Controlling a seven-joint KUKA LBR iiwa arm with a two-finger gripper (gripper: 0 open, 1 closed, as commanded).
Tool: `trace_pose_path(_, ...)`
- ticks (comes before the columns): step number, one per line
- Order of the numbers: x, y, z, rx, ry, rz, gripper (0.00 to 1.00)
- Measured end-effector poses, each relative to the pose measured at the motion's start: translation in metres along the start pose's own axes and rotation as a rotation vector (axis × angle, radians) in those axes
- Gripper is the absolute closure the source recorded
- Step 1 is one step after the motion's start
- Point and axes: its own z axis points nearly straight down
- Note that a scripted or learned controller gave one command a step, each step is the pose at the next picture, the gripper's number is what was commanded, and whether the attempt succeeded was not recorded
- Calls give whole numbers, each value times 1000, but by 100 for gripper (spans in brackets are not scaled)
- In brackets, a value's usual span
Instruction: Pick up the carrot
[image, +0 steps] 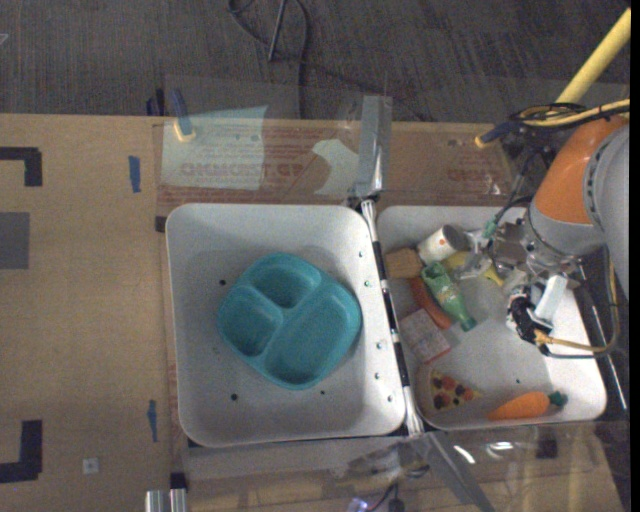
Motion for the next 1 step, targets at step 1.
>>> trace_pose_path(1,32,-92,-1,-8,-18,-4,0)
